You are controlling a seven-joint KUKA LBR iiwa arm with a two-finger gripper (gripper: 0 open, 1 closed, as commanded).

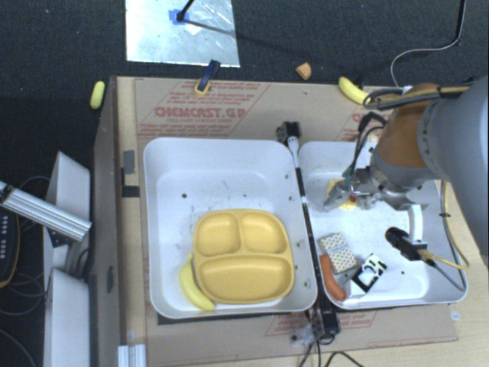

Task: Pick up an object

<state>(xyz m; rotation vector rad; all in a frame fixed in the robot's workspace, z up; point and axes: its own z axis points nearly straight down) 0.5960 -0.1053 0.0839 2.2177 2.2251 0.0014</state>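
**Gripper parked on a little yellow thing in the right bin, can't call the grip**

The likeliest target is the small yellow object [347, 202], sitting in the upper left part of the right bin [435, 293], a bit right of centre frame. The gripper [337, 196] is right down on top of it and covers most of it, so I can't tell what it is. I honestly can't tell whether the claw is clenched or released either, and nothing here shows the object actually being held.

Handling guess: it looks like a small plastic toy, so light, fairly stiff and probably a bit slick. It's not fragile. I'd pinch it across the narrow middle and lift slowly, since a smooth rounded piece could squirt out sideways.

Further down the same bin, toward the lower left corner, there's a patterned block [336, 251], an orange sausage-shaped toy [330, 278] and a black-and-white piece [370, 272]. They're bunched close together but well apart from the yellow one, so they shouldn't get in the way.

The left bin [176, 167] holds a yellow divided plate [244, 254] with a banana [191, 283] tucked against its lower left edge. Another banana-shaped toy [351, 90] lies outside the bins, near the upper right of the frame.
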